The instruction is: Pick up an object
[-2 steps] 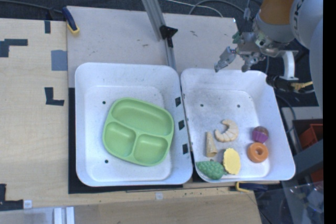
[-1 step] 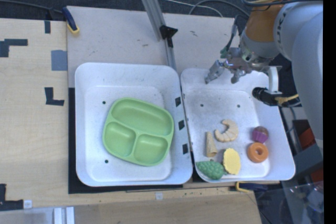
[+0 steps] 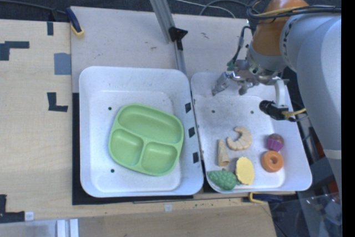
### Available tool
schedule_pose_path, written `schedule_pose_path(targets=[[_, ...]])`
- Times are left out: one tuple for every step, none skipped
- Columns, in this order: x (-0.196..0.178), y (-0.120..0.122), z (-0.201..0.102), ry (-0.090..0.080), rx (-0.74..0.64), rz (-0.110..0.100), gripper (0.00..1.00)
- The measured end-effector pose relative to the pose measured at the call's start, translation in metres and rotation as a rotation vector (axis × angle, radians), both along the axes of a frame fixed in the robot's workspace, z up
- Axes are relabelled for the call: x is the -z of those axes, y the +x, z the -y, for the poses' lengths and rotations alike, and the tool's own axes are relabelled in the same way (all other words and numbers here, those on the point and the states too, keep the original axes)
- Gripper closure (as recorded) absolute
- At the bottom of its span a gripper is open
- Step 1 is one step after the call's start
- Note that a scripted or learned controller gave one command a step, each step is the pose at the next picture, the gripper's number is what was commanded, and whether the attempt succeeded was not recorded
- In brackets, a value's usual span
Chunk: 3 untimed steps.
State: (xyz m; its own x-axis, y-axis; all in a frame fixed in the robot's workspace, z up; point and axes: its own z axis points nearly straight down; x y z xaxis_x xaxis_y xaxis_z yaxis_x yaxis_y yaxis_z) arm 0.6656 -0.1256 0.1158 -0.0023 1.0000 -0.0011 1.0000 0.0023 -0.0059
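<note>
gripper (image 3: 233,85) hovering over the far end of the right bin (image 3: 206,114), fingers spread apart, nothing between them. well clear of the food toys clustered at the near end: croissant (image 3: 240,139), purple piece (image 3: 274,142), orange ring (image 3: 272,161), yellow piece (image 3: 244,170), tan stick (image 3: 222,152), green lump (image 3: 223,178). best to travel toward the croissant, lying apart from its neighbours, then descend straight with jaws straddling it. fingertip detail blurred; wrist hidden under the grey arm. green tray (image 3: 146,139) in the left bin (image 3: 89,119).
</note>
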Motion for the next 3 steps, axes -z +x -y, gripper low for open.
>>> schedule_pose_path(targets=[[-0.014,0.001,-0.001,0.0,-0.002,0.004,1.0],[-0.058,0.007,0.001,0.001,0.001,0.008,1.0],[-0.121,0.012,0.004,0.0,0.001,0.012,1.0]])
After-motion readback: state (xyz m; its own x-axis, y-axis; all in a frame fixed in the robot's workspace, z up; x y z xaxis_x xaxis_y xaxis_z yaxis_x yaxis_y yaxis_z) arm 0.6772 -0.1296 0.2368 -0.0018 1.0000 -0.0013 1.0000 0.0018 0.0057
